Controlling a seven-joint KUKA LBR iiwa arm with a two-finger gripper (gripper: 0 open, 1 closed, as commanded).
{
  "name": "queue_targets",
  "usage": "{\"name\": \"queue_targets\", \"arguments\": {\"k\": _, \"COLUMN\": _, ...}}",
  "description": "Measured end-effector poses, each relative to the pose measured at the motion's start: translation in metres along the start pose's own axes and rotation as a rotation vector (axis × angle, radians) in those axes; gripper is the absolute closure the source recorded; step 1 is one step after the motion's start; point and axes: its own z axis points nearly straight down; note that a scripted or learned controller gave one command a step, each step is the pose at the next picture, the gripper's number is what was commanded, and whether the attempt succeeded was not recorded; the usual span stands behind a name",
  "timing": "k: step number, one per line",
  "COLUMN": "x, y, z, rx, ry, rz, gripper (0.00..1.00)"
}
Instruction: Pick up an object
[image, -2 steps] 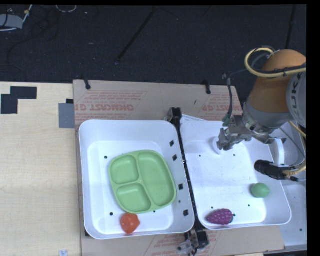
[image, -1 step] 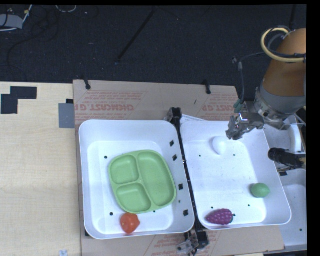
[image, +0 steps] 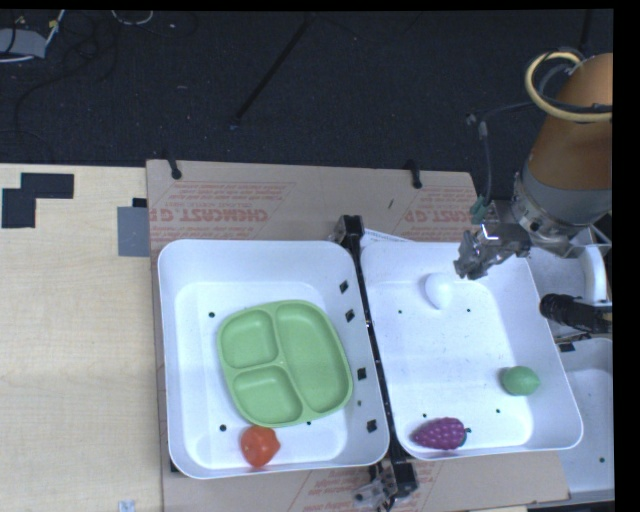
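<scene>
The gripper (image: 478, 256) hovers at the right bin's (image: 555, 340) one o'clock corner, approaching the white egg (image: 438, 290) at its seven o'clock; jaw state unclear, descent comes next.

Your arm (image: 572, 140) comes in from about 2 o'clock, upper right of the view, the fat grey body with the orange band on top taking up that corner. It tapers down toward 8 o'clock into the wrist, and the gripper (image: 472, 262) sits at the end of that, pointing down and to the left. The fingers are a dark cluster (honestly too small and murky to read their spread).
</scene>
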Motion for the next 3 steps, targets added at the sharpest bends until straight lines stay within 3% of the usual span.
{"name": "queue_targets", "arguments": {"k": 1, "x": 0.049, "y": 0.007, "z": 0.003, "rx": 0.002, "ry": 0.001, "rz": -0.002, "gripper": 1.0}}
{"name": "queue_targets", "arguments": {"k": 3, "x": 0.161, "y": 0.028, "z": 0.05, "rx": 0.005, "ry": 0.001, "rz": -0.004, "gripper": 1.0}}
